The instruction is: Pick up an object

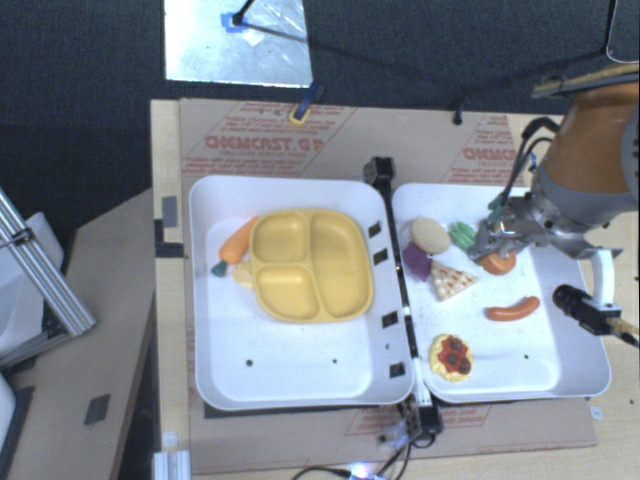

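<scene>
My gripper [493,244] hangs low over the upper right part of the right bin [583,366]. It is directly above a small orange piece [500,263] that peeks out beneath it. Whether the piece is touched I cannot tell. Close by on the left lie a green toy [462,234], a beige egg-shaped toy [431,234], a purple piece [415,261] and a waffle-patterned wedge [452,281]. A sausage [513,310] lies below the gripper, and a round mini pizza [451,355] sits near the front edge.
The left bin [290,373] holds a yellow divided plate [305,265] with a carrot [238,240] at its left side. A black divider rail [395,268] runs between the bins. The arm's grey and orange body [590,158] looms over the right bin's far corner.
</scene>
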Robot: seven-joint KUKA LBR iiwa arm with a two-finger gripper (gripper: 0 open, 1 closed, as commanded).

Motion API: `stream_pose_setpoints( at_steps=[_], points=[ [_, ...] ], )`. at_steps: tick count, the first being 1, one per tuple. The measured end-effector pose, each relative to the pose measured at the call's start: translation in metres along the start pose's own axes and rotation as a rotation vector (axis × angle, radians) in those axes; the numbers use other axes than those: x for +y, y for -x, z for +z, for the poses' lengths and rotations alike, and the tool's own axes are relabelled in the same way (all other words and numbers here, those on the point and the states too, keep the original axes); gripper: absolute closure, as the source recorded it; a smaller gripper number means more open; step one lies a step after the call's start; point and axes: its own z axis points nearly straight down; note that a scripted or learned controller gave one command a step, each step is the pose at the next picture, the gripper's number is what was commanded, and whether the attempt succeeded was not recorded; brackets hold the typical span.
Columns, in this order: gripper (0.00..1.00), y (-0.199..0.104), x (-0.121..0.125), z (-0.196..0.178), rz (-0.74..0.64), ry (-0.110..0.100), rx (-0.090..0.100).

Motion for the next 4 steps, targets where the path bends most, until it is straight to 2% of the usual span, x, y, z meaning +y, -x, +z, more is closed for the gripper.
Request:
stream_pose_setpoints(
  at_steps=[1, 2, 3, 4],
  points=[
    [1.0, -0.061, -0.002, 0.003, -0.006, -0.006, 0.004],
    [1.0, -0.119, 0.011, -0.006, -0.007, -0.003, 0.004],
    [1.0, -0.169, 0.01, 0.012, -0.005, -0.007, 0.003],
    [1.0, -0.166, 0.016, -0.006, -0.001, -0.004, 0.002]
  ],
)
